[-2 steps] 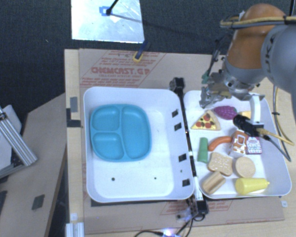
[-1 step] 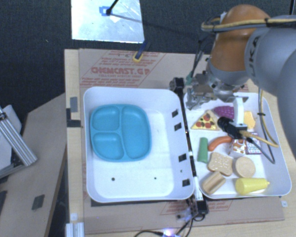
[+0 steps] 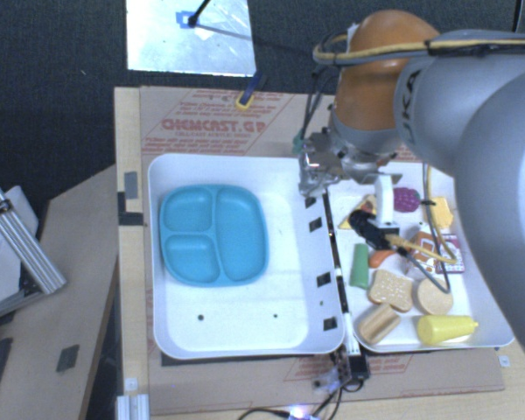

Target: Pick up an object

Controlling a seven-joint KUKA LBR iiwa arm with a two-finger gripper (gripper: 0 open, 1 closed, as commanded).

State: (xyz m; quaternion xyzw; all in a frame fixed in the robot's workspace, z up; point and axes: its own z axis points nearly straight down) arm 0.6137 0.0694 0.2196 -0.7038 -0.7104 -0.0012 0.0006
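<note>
Nearest the camera, along the front of the right bin, lie a yellow piece, a tan roll and two cracker-like rounds. Just behind them a green stick rests against the divider, with a purple piece and more small toys farther back in the same bin. Across the divider, the left bin holds a blue sectioned tray. My hand hangs at the back of the bins, over the divider's far end, above the pile and not touching it. Whether it is wide or narrow I cannot tell; my wrist hides it. Nothing shows as held. I judge that I am at the approach step, with the pick not yet made. Next I need to choose one toy with free sides, perhaps the green stick, centre over it and come straight down. Beyond the bins, a cardboard sheet covers the surface.
</note>
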